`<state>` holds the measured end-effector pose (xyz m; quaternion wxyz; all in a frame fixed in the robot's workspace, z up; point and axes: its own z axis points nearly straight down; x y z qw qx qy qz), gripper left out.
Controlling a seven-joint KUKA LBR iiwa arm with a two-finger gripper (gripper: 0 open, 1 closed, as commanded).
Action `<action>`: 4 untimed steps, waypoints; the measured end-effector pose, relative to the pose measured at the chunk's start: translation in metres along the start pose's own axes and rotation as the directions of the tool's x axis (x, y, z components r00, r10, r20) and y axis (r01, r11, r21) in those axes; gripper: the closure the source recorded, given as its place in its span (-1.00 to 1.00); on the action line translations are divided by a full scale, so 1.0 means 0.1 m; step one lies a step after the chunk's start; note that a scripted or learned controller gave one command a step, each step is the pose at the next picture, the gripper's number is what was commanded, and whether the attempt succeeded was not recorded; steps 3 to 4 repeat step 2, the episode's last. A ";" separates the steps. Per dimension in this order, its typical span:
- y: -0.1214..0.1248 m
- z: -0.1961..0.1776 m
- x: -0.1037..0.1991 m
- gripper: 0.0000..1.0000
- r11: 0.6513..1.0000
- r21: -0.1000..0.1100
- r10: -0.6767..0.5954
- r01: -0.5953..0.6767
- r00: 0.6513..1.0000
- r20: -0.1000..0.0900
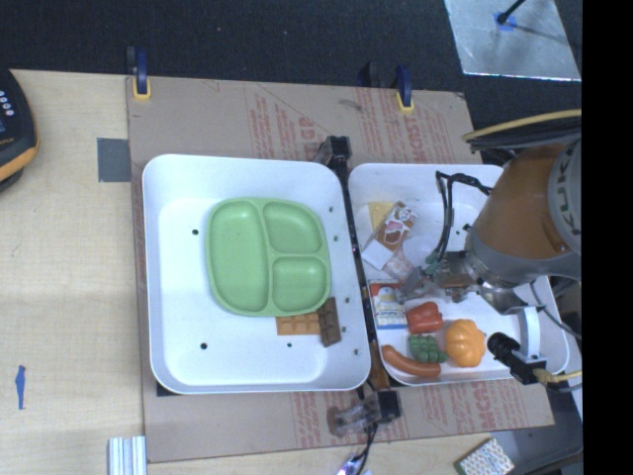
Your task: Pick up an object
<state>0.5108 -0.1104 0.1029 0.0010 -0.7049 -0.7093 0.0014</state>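
The right bin (391, 178) holds a jumble of toy food: a red pepper (424, 317), an orange pumpkin (465, 343), a green broccoli piece (425, 347), a hot dog (408, 363), a yellow cheese wedge (380, 214) and a brown-and-white packet (396, 228). My gripper (427, 275) hangs low over the middle of this bin, just above the red pepper and beside small white cards (386, 257). The arm's grey wrist and orange band cover the bin's right side.
The left bin (168, 265) holds a green divided plate (268, 256), with an orange block (297, 326) and a brown block (329, 322) by its lower edge. Black clamps sit between the bins at top and bottom. A black-and-yellow device lies at the far left.
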 end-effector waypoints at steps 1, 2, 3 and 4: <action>-0.29 0.08 0.13 -1.00 1.000 -0.015 0.007 -0.006 1.000 0.006; -0.29 -0.03 0.12 1.00 1.000 -0.011 0.002 -0.002 1.000 0.003; -0.29 -0.03 0.12 1.00 1.000 -0.011 0.002 -0.002 1.000 0.003; -0.29 -0.03 0.12 1.00 1.000 -0.011 0.002 -0.002 1.000 0.003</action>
